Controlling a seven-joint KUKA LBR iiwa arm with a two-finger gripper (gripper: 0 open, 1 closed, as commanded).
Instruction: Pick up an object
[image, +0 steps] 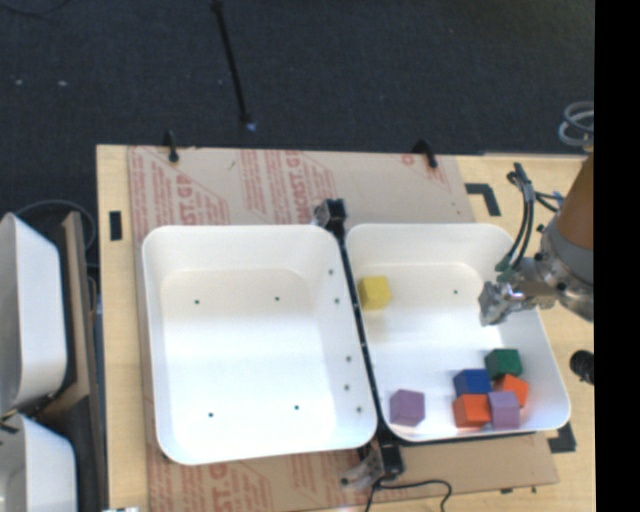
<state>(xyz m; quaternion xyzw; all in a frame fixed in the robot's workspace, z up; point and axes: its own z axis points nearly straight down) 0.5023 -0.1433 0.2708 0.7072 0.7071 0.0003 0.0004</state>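
In the right bin (430, 245) a yellow block (374, 292) lies near the left wall. A purple block (406, 406) sits at the front left. At the front right is a cluster: a green block (504, 362), a blue block (472, 382), an orange block (471, 410), a second orange block (516, 388) and a second purple block (503, 410). My gripper (496, 303) hangs over the bin's right side, behind the cluster, with nothing visible between its fingers.
The left bin (160, 300) stands beside the right one on a cardboard sheet (250, 185). A black clip (331, 213) sits where the bins meet at the back. White containers (30, 300) stand at the far left.
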